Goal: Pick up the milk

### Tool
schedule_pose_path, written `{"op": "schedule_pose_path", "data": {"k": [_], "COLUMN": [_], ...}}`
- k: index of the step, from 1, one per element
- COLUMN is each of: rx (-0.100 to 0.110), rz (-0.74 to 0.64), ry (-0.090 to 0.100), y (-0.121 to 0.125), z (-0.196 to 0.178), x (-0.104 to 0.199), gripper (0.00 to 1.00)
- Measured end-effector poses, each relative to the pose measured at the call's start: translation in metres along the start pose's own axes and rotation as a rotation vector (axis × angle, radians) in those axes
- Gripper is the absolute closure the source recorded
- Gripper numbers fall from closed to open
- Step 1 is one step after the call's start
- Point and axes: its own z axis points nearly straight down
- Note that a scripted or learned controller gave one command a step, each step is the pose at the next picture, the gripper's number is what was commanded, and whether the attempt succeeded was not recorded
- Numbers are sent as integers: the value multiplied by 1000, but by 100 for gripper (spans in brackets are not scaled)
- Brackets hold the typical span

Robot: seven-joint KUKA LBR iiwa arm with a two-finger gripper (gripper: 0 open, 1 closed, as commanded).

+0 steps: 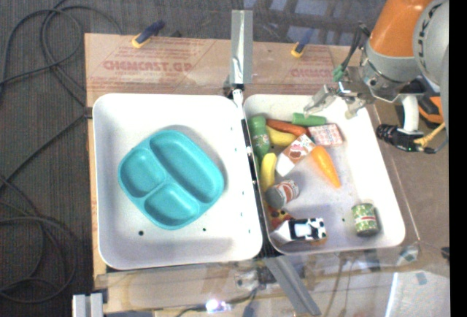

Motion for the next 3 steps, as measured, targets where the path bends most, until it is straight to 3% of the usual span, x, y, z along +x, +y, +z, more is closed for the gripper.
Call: {"op": "schedule_pose_path", "data": {"k": [1,2,3], "rx": [0,0,0], "rz": [-247,-247,-29], "ry": [0,3,0], "y": [-62,-62,-65], "z": [95,87,26], "x": [32,32,92], "gripper": [0,100,100]}}
